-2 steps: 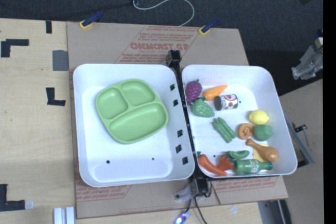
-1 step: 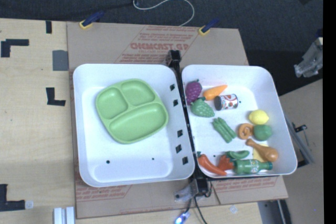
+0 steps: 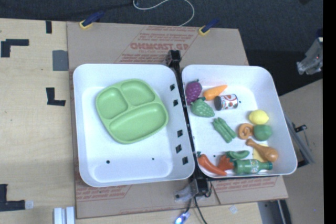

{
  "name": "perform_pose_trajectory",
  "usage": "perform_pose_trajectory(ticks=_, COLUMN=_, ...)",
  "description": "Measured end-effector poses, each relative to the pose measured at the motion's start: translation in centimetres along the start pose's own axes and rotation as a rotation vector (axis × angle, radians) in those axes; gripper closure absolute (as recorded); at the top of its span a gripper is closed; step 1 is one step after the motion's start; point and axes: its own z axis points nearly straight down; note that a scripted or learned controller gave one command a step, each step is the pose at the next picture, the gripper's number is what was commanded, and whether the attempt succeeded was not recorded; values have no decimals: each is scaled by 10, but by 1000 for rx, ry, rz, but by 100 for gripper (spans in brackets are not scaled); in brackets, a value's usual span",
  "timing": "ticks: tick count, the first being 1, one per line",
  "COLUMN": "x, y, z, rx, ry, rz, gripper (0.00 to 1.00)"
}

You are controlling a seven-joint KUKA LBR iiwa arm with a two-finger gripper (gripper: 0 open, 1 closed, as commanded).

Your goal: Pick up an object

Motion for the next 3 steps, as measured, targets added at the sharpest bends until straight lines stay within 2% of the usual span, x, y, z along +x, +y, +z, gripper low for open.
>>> perform_pose_trajectory(ticks=3, x=0, y=1, z=-30, rx=0, ry=-3, rz=-1, gripper=100)
